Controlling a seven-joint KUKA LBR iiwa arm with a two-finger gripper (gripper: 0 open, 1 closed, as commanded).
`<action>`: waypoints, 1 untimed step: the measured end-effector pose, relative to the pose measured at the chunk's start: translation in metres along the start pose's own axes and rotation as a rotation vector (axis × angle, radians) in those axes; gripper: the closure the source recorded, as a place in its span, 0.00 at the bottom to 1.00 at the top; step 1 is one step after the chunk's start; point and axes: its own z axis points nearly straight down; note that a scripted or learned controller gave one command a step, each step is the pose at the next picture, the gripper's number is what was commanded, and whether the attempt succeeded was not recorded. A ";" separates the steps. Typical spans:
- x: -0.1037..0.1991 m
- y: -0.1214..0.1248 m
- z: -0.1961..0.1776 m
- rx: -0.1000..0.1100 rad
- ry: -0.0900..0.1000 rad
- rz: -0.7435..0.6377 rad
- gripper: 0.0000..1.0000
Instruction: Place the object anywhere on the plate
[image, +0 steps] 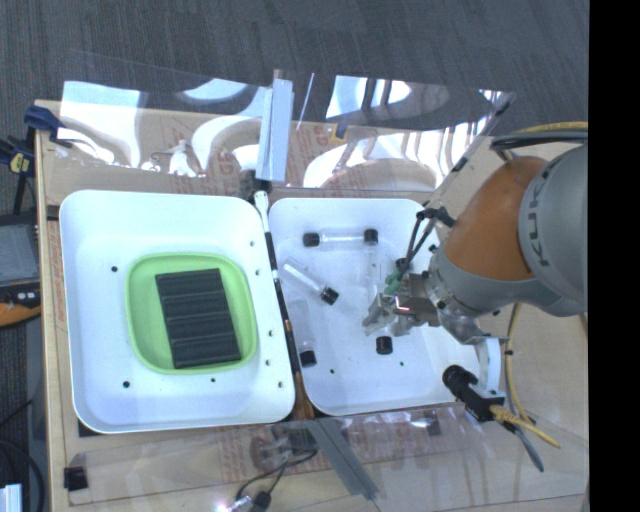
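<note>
Right now the grey arm's two-finger gripper (385, 308) is reaching down into the right white bin (300, 380), and glare there is hiding how it is set, so I cannot tell whether it is gripping anything. Clear plastic tubes with black caps are lying around it: one tube (340, 238) lying left-to-right near the far wall, another (308, 280) slanting just to the gripper's left, and a loose black cap (383, 345) sitting just below. The light green plate (140, 330) is waiting well to the left in the left white bin (90, 230), carrying a dark ribbed rectangular block (198, 318); the ridge where the bins are meeting is standing between.
</note>
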 end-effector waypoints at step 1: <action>0.000 0.000 0.000 0.000 0.000 0.000 0.00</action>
